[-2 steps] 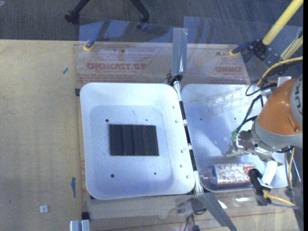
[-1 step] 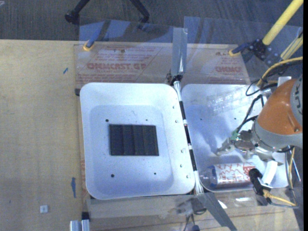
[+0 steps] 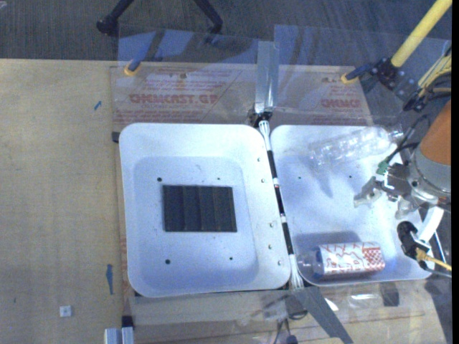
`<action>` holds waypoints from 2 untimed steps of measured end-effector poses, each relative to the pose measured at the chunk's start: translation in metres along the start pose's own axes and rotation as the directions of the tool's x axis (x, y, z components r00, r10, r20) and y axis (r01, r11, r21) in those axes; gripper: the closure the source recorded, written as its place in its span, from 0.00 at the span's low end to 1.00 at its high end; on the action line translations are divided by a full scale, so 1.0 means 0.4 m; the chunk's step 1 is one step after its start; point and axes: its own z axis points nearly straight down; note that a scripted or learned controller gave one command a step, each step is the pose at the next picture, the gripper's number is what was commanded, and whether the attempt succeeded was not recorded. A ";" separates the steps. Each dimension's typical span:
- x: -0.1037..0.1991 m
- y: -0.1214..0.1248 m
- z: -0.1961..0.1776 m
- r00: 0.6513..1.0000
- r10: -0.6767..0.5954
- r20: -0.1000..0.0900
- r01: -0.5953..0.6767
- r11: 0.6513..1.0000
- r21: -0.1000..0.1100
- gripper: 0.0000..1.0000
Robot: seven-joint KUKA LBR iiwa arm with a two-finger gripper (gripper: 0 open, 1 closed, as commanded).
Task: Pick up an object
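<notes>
light wooden bench (image 3: 50, 192) seen from above at a slant, dark carpeted floor behind it along the top, with black legs of a stand (image 3: 159, 2) up there. clear plastic guard panels (image 3: 176, 95) stand behind the bins, held by blue clamps; red print on them reads roughly "chemcast gp", partly legible, repeated and cut off on the right panel. two shallow white bins side by side, touching along a middle seam. left bin (image 3: 143, 264) holds a dark ribbed rectangular mat (image 3: 199, 208) lying flat near its centre. right bin (image 3: 301, 192) holds a crumpled clear plastic bottle (image 3: 348, 149) near its back, lying on its side, and a can-like cylinder with a red and white pattern (image 3: 349, 258) on its side along the front wall, clear end toward the left; label writing too small to read. yellow pole (image 3: 423, 24) slants in at top right, cables beside it. arm enters from the right, orange band (image 3: 439, 138) at the frame edge, gripper (image 3: 380, 186) over the right side of the right bin, between bottle and can, apart from both. nothing visible between its fingers; whether they are spread or closed, cannot tell from this angle.
</notes>
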 end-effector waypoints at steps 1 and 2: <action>0.138 -0.120 0.104 0.998 -0.068 -0.001 0.068 0.998 0.003 0.00; -0.004 -0.072 -0.063 0.985 0.171 0.000 -0.171 0.985 0.000 0.00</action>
